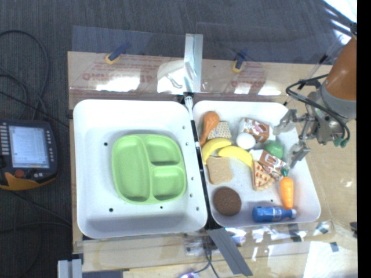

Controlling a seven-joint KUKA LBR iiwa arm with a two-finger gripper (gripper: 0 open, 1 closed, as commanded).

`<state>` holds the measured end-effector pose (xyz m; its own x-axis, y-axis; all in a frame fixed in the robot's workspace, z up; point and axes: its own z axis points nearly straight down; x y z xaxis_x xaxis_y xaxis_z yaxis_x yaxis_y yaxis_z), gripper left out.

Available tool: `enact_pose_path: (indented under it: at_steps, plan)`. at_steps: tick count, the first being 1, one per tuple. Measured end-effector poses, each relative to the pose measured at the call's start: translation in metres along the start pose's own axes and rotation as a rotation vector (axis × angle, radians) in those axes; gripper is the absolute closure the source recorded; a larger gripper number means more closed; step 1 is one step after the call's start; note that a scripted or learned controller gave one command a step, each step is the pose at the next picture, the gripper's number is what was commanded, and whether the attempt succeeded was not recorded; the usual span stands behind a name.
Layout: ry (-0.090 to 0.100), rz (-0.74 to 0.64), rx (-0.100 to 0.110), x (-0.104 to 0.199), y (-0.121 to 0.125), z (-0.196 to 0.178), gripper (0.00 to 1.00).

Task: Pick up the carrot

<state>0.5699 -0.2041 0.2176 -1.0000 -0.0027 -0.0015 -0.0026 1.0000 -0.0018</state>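
The carrot [287, 193] is small and orange with a green top. It lies near the right wall of the right bin [310, 213], pointing toward the front, between a pizza slice [265, 173] and a blue bottle [273, 214]. My gripper [291, 138] hovers over the bin's right rim, behind the carrot and apart from it. Its fingers [283, 122] are spread open with nothing between them.
The right bin also holds a drumstick [208, 122], a banana [229, 152], an egg [246, 141], a snack bag [256, 130], a green item [273, 149], a bread slice [219, 169] and a brown cookie [226, 200]. A green divided plate [149, 167] lies in the left bin [93, 120].
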Motion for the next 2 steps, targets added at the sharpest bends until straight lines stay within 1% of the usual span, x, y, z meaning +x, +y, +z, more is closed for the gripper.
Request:
enact_pose_path:
  at_steps: [1,2]
  plan:
    - [-0.032,-0.013,0.008,0.029,-0.017,0.097,0.0]
    - [-0.078,-0.018,0.024,0.051,-0.014,0.105,0.0]
